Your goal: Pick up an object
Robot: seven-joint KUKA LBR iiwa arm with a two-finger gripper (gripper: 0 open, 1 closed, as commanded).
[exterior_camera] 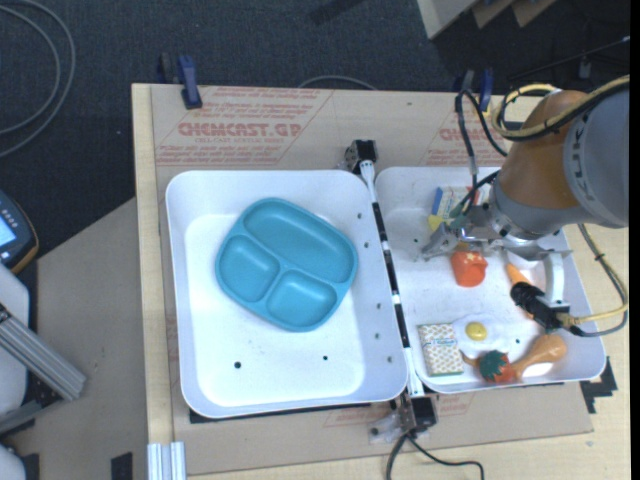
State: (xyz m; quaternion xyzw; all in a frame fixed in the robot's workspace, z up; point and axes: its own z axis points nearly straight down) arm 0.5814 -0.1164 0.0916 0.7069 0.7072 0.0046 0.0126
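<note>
Patterned packet (pixel 440 348) at near edge of right bin (pixel 420 290), claw (pixel 455 240) close beside orange object (pixel 468 267), its opening impossible to tell

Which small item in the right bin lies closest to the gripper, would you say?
The red-orange piece, right beside the gripper; the checkered packet and yellow piece lie farther off.

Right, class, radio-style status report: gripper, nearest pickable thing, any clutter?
Gripper over right bin, grip unreadable. Orange-red object lying just beside it. Small items crowd that bin's near edge; blue plate alone in left bin.
</note>
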